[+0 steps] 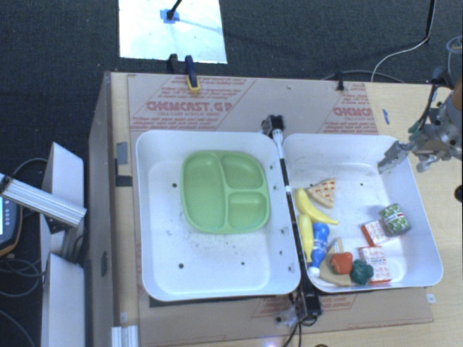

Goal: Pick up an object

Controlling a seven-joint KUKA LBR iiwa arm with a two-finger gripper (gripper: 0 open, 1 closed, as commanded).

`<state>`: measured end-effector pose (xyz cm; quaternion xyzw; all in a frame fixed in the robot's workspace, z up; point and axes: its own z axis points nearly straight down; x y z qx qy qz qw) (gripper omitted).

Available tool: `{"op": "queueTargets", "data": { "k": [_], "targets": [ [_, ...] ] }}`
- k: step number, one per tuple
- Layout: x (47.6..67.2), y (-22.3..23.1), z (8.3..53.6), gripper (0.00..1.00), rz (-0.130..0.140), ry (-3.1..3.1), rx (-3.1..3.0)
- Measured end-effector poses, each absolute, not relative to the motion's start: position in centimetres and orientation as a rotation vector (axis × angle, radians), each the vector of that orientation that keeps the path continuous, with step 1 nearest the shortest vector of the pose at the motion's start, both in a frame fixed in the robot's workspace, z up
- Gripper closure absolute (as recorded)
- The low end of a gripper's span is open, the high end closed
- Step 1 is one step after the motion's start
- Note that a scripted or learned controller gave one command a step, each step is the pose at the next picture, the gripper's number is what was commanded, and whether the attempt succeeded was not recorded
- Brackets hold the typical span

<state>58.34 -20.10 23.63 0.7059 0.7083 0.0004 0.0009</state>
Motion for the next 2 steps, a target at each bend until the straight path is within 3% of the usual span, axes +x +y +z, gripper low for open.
{"op": "queueTargets", "data": {
  "k": [1, 2],
  "targets": [
    [57.4, -12.6, 15.4, 0.0, 0.001, 2.226, 2.218],
    [58.0, -8.8, 11.2, 0.0, 0.0, 2.225, 2.217]
  ]
}}
